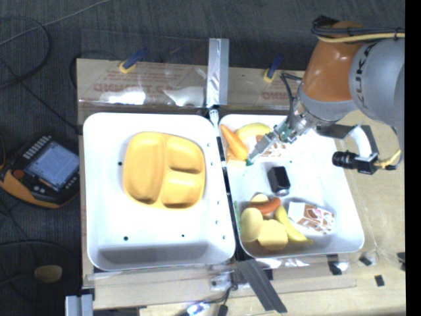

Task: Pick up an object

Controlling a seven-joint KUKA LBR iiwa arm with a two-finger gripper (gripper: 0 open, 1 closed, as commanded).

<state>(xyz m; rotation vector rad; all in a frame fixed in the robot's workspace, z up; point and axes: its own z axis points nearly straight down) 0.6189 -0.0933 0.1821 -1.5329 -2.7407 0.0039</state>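
Orange and smooth, the plastic carrot (231, 141) is looking light, stiff, slippery; gripping across its middle seems safest. Whether the tool (253, 158) is spread, I cannot tell.

Few words can be read. On the grey arm (378, 78) at the upper right of the frame, dark letters run down its casing; they read as part of "KUKA", cut off by the frame edge. The small packet (312, 217) in the lower right of the right bin (342, 189) bears a red-brown print, too small to read. The pendant (47, 168) at the left edge of the frame has a lit screen whose content is blurred. The clear sheet (151, 84) above the bins carries faint reddish print that cannot be made out.
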